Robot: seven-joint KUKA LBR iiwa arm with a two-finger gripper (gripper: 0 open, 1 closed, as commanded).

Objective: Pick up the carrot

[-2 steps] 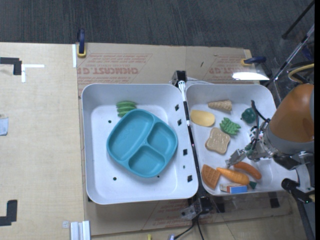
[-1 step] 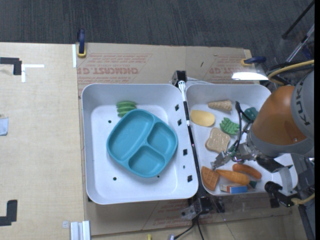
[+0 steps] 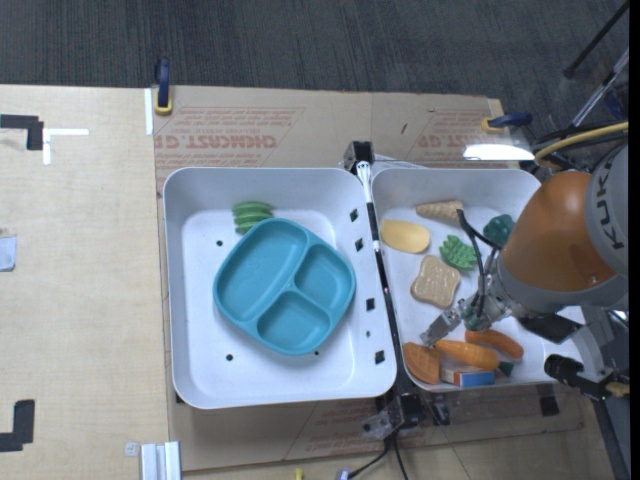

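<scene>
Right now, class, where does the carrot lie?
The carrot lies in the right bin, near its front edge, just below the hand and the bread slice.

The big grey arm (image 3: 600,218) comes in from the right side. It has a wide orange band (image 3: 555,233) just above its wrist. The arm bends down and points to the left. At its end is the small tool (image 3: 452,320), held low. I cannot tell how the tool is set.
</scene>
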